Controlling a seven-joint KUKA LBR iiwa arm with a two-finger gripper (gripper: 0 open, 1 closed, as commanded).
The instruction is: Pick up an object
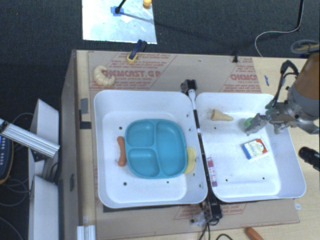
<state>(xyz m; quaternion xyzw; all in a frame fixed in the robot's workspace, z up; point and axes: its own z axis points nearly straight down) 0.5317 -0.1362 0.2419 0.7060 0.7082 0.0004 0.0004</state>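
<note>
Grey metal fingers (252,124) hover right of centre over the right bin (280,184), and there's a green bit at their tip, but whether they are clenched on it or released cannot be told. Just below lies a small red-and-white packet (254,148); to the left, a cone-shaped piece (220,115). Left bin (107,149): blue divided plate (154,148), orange sausage (121,150).

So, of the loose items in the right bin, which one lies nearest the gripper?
The small white carton, just below the gripper. The cone-shaped piece lies further away, toward the divider.
</note>
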